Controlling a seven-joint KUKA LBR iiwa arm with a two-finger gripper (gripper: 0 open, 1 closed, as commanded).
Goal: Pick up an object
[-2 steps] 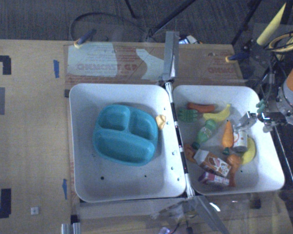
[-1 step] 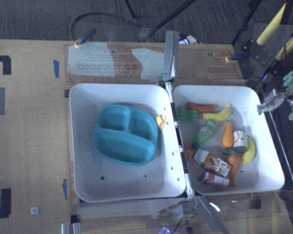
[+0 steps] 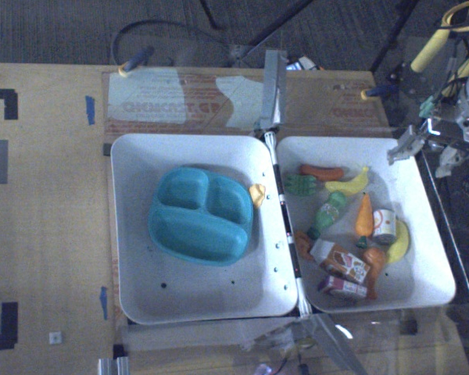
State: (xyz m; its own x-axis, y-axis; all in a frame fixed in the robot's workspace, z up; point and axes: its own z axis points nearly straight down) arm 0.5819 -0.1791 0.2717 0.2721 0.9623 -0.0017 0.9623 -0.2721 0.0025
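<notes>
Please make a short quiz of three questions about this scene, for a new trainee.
1. True or false: the blue divided plate lies in the left bin.
2. Which item lies beside the plate's right edge? A) a small yellow piece B) a spoon C) a cup
3. Fill in: the gripper is above the right bin's upper ____ corner.

Key: 1 true; 2 A; 3 right.

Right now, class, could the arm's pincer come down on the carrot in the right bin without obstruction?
Probably yes. The pincer hangs over the right bin's far corner, and the carrot lies uncovered on top. A small can lies close beside it, which may crowd the fingers.
</notes>
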